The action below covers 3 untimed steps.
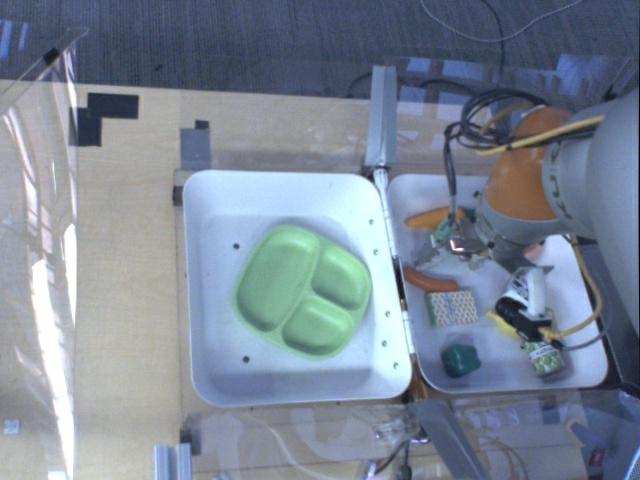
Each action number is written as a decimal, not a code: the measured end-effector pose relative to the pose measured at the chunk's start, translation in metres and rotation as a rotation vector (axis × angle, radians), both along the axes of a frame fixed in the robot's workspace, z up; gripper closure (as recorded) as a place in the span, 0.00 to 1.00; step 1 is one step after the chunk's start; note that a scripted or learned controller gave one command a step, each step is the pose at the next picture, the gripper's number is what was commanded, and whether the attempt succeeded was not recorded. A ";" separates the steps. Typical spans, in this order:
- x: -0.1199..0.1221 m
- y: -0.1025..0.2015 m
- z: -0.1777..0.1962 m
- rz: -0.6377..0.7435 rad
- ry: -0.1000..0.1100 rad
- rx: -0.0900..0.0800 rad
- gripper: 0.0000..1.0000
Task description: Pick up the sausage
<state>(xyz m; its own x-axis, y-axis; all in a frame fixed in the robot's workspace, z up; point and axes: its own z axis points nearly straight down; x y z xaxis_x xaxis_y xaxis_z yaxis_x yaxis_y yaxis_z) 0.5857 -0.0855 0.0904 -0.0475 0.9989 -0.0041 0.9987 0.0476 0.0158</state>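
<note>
Wooden bench, two white bins: the sausage (pixel 433 280) lies untouched in the right bin (pixel 590 373), just below the gripper (pixel 452 245). Whether it is open cannot be told; lifting remains undone.

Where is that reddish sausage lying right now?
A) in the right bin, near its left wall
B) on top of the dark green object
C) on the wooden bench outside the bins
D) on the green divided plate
A: the sausage lies on the floor of the right bin, beside its left wall, apart from the green plate in the left bin.
</note>
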 end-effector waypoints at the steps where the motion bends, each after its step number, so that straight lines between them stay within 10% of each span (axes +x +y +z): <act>1: -0.014 0.000 0.001 0.224 -0.003 -0.004 0.00; 2: -0.083 -0.011 0.000 0.288 0.001 -0.003 0.00; 3: -0.009 -0.010 -0.001 0.274 0.000 -0.003 0.00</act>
